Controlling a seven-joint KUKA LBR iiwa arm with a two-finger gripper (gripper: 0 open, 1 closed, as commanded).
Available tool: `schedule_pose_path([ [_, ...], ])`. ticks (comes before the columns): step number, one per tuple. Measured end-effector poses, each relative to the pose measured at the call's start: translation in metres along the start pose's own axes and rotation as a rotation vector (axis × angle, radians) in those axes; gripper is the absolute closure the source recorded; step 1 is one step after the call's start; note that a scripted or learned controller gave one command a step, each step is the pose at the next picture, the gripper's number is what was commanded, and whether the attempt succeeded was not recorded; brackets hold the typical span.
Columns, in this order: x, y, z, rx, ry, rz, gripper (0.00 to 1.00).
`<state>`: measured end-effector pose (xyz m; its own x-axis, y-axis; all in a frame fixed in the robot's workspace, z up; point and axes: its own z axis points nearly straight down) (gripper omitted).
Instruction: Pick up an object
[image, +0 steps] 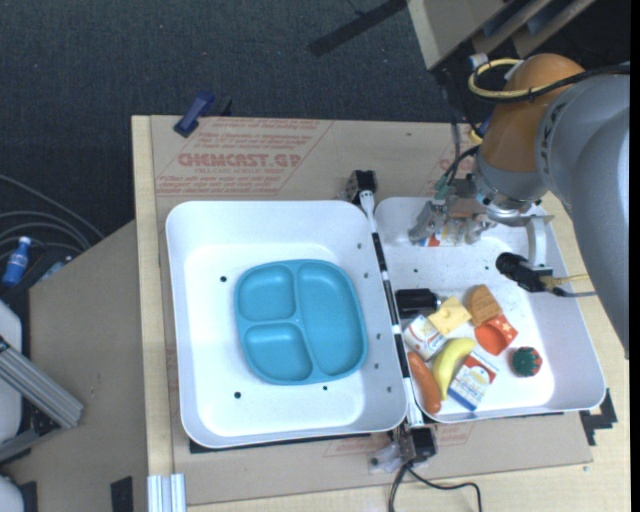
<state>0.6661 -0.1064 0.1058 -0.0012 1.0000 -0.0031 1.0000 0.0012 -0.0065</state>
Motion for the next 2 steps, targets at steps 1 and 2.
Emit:
schedule_pose_path([
  [1, 0.0002, 0.0006, -0.0105, -0.003, -0.001, -0.001, 1.0],
  [2, 0.0002, 0.0005, -0.0103, -0.002, -0.001, 0.0, 0.0],
])
